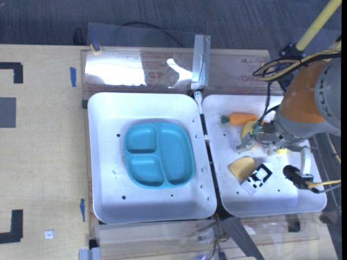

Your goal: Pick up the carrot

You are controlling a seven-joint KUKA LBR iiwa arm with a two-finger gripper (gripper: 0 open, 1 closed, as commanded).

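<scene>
My gripper (250, 140) hangs low in the right bin (227, 191), just below the carrot (242, 118) and a yellow piece (249, 128), above a tan wedge (242, 167), while the blue divided plate (159, 154) sits in the left bin (103, 145).

Arm enters from 3 o'clock, grey body with orange band (303, 102) uppermost, wrist angled down toward 9 o'clock. Gripper (250, 138) low at the arm's 9 o'clock end, metallic; cables loop over the wrist from 12 o'clock
</scene>
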